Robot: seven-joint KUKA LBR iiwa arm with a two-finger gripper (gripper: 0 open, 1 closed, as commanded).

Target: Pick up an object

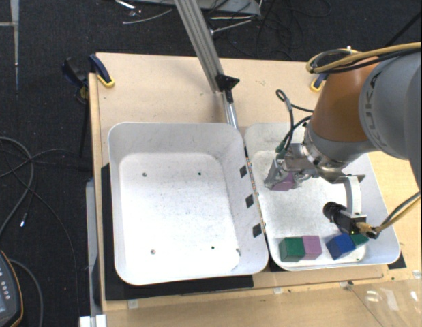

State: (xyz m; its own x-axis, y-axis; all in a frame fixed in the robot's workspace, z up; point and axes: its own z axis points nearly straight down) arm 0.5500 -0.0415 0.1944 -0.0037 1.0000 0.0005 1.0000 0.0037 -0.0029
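i've got the gripper (282,177) over the upper part of the right bin (378,199), and there's a small purple block (285,182) right at its tip. it looks pinched between the fingers, though the view from above is slanted and i can't swear the block is off the floor of the bin. so i judge we're at the grasp-and-lift step. three more blocks sit along the near edge of the same bin: a green block (291,248), a pink block (311,246) touching it, and a blue block (341,245) just beside those. the left bin (129,138) has nothing i need. next move, as i see it, calls for a straight, slow rise, to check the purple block comes up with the fingers.
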